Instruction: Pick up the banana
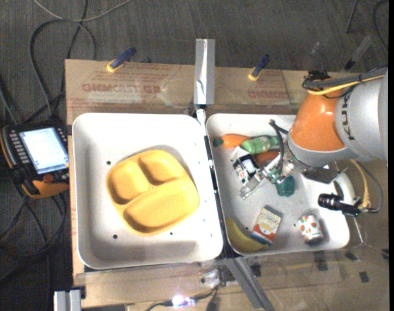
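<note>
The banana (241, 236) is yellow and curved, and lies in the front left corner of the right bin (343, 238). A small orange and white box (267, 224) rests against its right end. My gripper (251, 177) hangs over the middle of the right bin, behind the banana and well apart from it. It sits among the items at the back of the bin. The grey arm with its orange band (317, 128) reaches in from the right.
An orange carrot (234, 140), a green bottle (260, 145) and a teal object (286, 186) lie near the gripper. A white cup with red spots (310, 229) stands front right. The left bin (87, 141) holds a yellow divided plate (152, 190).
</note>
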`<act>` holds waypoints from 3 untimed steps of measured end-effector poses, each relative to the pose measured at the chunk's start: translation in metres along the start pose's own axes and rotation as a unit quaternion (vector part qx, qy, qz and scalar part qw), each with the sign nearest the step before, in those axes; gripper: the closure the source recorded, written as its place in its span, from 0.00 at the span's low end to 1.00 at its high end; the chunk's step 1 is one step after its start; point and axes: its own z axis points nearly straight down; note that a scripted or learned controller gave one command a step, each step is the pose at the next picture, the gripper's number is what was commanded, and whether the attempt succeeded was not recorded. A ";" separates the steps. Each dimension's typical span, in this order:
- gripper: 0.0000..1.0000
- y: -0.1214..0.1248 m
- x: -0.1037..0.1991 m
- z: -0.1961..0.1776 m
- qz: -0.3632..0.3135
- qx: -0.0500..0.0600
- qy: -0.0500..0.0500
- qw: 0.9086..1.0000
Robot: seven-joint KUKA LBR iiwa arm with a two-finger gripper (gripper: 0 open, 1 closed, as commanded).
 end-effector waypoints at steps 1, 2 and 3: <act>0.00 -0.001 0.017 0.000 -0.136 -0.001 -0.001 0.991; 0.00 -0.047 0.058 0.002 -0.171 -0.009 -0.012 0.985; 0.00 -0.047 0.058 0.003 -0.171 -0.009 -0.012 0.985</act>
